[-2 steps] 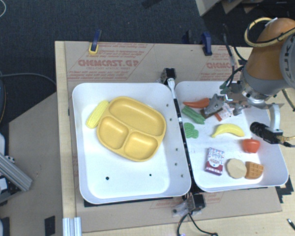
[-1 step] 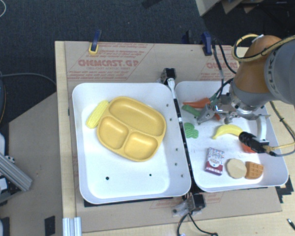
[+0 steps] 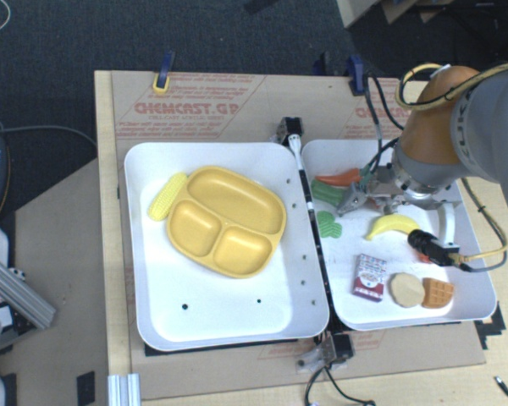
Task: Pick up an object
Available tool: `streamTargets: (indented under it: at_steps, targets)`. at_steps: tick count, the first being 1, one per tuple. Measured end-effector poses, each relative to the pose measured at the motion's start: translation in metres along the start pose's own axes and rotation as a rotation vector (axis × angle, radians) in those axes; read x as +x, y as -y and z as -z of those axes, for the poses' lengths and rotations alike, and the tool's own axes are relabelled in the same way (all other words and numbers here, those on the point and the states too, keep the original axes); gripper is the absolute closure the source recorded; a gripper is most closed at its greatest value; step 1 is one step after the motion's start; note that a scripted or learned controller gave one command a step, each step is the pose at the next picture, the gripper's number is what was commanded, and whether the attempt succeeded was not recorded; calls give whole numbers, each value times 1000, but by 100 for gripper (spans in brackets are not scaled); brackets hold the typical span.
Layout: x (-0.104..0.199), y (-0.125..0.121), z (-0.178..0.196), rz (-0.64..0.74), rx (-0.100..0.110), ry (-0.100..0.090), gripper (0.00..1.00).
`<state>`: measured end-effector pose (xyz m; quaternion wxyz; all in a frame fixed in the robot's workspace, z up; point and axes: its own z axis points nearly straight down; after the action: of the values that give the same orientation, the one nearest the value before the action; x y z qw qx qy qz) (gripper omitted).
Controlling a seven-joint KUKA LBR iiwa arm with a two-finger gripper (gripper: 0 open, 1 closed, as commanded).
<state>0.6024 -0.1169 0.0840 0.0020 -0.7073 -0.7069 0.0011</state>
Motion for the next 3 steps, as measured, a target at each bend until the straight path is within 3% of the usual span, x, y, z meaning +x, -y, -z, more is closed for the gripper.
streamTargets:
  at_steps: [1,3]
  targets:
    - [0,-1,12,-1,-4,1,100]
    - [-5,1,139,1,-12,3,100]
